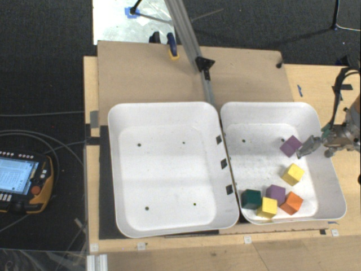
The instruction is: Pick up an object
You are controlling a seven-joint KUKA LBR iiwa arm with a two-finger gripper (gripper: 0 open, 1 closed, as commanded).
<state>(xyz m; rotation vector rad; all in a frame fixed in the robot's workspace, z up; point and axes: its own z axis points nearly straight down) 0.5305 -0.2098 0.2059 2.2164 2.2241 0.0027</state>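
The right bin (pixel 265 114) holds several small blocks. A purple block (pixel 290 145) lies near its right side, with a yellow block (pixel 293 174) just below it. Along the front wall sit a dark green block (pixel 251 199), a second purple block (pixel 276 193), a yellow block (pixel 268 207) and an orange block (pixel 291 202). My gripper (pixel 309 147) reaches in from the right edge, low over the bin and right beside the upper purple block. Nothing shows between its fingers.
The left bin (pixel 169 117) stands alongside, joined by black clips (pixel 223 163) along the shared edge. A grey pole (pixel 186 33) slants across the back of the bench. A teach pendant (pixel 20 176) lies on the floor at the left.
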